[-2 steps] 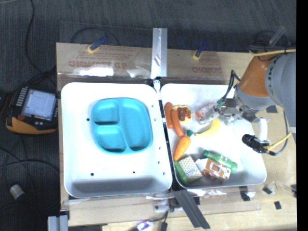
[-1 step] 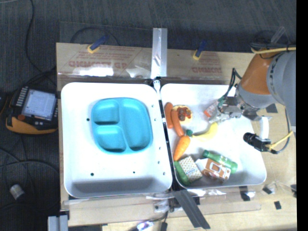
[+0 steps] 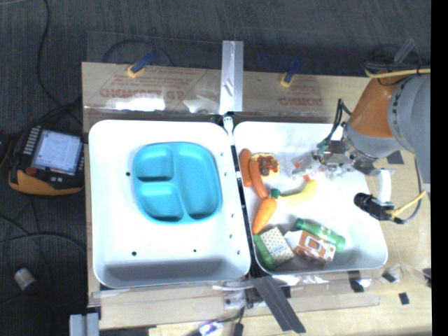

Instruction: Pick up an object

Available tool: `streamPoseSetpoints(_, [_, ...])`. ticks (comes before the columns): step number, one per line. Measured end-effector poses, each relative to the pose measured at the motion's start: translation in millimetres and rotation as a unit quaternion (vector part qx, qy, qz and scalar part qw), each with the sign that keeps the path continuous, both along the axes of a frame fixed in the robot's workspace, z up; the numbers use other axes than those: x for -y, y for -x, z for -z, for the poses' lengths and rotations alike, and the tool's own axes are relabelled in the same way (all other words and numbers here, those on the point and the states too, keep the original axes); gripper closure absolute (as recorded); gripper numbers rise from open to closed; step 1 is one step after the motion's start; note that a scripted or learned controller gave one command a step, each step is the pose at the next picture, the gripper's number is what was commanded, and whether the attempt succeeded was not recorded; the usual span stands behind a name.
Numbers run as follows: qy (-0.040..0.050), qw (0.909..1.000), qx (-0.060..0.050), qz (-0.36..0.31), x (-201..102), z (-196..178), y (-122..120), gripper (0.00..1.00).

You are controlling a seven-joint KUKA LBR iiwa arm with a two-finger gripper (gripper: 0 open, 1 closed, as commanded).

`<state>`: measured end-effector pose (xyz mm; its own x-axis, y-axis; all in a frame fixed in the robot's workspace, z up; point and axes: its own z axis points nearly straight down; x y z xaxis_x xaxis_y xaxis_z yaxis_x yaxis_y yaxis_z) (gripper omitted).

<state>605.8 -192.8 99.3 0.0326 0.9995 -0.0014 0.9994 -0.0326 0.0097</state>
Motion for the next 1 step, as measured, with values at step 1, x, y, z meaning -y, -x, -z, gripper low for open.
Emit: streamPoseSetpoints(1, [-0.0005, 0.999, -0.002, 0.046, -3.4, 10.2, -0.9, 0.0])
